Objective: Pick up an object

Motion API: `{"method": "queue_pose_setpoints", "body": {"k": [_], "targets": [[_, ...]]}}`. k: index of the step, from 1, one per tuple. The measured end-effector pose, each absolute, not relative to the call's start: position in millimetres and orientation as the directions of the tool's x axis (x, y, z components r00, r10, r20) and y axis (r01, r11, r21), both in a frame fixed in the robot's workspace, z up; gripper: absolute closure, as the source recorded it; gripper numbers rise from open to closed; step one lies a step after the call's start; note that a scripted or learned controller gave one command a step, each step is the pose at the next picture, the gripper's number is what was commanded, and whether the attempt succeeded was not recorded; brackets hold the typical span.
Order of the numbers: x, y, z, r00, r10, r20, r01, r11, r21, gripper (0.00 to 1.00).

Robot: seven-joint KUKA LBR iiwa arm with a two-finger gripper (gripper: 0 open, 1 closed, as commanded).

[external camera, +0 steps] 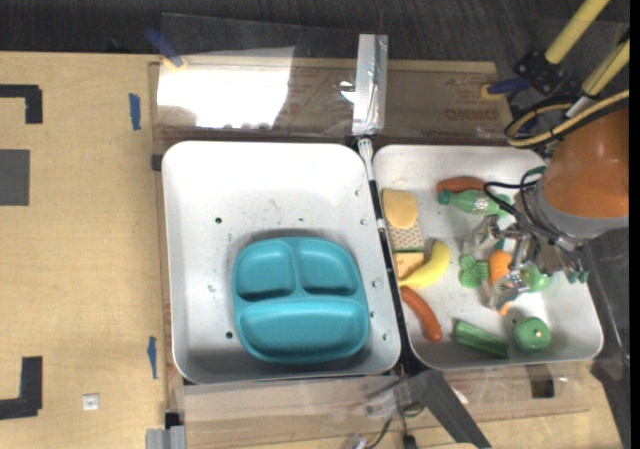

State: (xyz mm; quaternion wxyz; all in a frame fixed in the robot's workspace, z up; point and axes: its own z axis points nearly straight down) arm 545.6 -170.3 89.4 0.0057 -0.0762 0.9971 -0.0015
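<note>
While the pincer [508, 272] hangs low in the right bin [590, 342], the step in hand appears to be the descent onto a toy carrot [497, 264] directly beneath it. Whether the pincer stands wide or narrow cannot be told; clutter masks it. Next move, by judgement: close on one item only. Obstructions near the carrot: green toy pieces [470, 272], banana [428, 265] to its left, green cucumber [480, 338] below. Left of the right bin, a teal divided tray [298, 299] lies well apart.
</note>
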Motion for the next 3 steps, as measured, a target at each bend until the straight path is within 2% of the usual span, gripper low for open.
{"method": "queue_pose_setpoints", "body": {"k": [1,2,3], "targets": [[550.3,-169.1,102.5,-0.988,-0.154,-0.025,-0.154,0.988,-0.009,1.00],[582.4,-171.4,188.1,-0.996,-0.092,-0.014,-0.092,0.996,-0.003,1.00],[505.4,-181.7,89.8,-0.977,-0.215,-0.011,-0.215,0.977,-0.005,1.00]]}}
